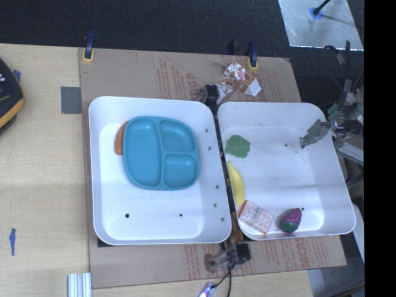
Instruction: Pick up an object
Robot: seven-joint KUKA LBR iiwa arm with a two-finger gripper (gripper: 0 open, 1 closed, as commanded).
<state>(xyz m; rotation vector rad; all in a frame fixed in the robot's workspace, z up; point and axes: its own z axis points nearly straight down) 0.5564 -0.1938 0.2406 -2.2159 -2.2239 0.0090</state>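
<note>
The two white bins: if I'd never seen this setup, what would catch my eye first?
Probably the blue divided plate in the left bin, with something orange peeking from under its left edge. Next, the right bin with its small scatter: a green leaf-like piece near the divider, a yellow banana below it, and a small printed packet beside a purple-and-green toy along the near edge. The gripper hangs over that bin's far right corner.

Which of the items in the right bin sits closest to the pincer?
The green leaf-shaped piece, in the bin's upper left; the banana, packet and purple-green fruit lie farther down.
</note>
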